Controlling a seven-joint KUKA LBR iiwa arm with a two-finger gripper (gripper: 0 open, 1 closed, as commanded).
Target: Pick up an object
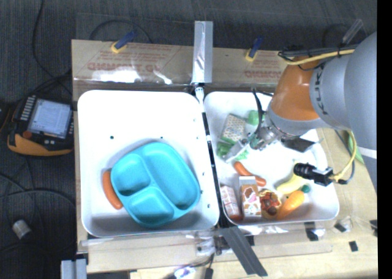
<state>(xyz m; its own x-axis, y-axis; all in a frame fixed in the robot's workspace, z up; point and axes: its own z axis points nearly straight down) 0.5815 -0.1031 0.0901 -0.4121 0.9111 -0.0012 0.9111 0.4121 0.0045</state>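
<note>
Gripper (256,139) low in the right bin (327,207), among green pieces (225,147) and a speckled packet (232,127); spread of it impossible to tell, nothing seen pinched. Letters "KU" legible on the arm (343,88). Just below: small carrot (249,172), banana (291,182), orange carrot (291,203), printed carton (248,197). In the left bin (98,112), a blue divided plate (156,182) beside a sausage (111,189).

tray (156,183) in left bin (98,112), perhaps over sausage (111,191)
</note>
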